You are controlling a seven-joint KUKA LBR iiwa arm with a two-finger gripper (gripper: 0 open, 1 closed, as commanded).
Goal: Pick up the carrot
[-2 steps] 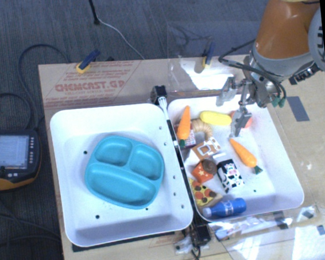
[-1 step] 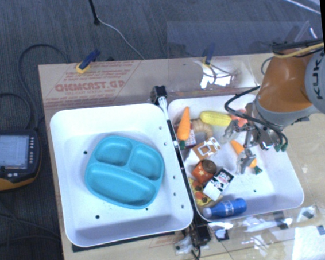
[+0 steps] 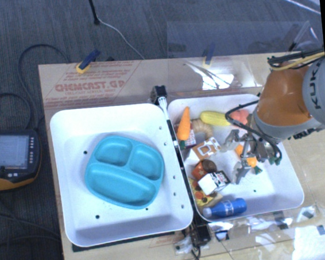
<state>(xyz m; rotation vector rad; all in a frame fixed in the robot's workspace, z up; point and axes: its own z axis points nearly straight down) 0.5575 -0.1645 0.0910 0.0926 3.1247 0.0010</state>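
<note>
The carrot [image 3: 183,124] is orange and tapered. It lies in the right bin's [image 3: 284,191] far left corner, against the wall shared with the left bin. My gripper [image 3: 236,157] hangs over the middle of the right bin, to the right of the carrot and nearer the front, well apart from it. Its two grey fingers [image 3: 229,142] are spread open above the bin floor. A few small orange bits show by the fingers; I cannot tell what they are.
A yellow corn-like piece [image 3: 216,118] and a reddish item [image 3: 239,116] lie just right of the carrot. A small printed box [image 3: 205,149], a black-and-white box [image 3: 213,180] and a blue bottle [image 3: 228,208] crowd the bin's left and front. The left bin holds a blue divided plate [image 3: 125,169].
</note>
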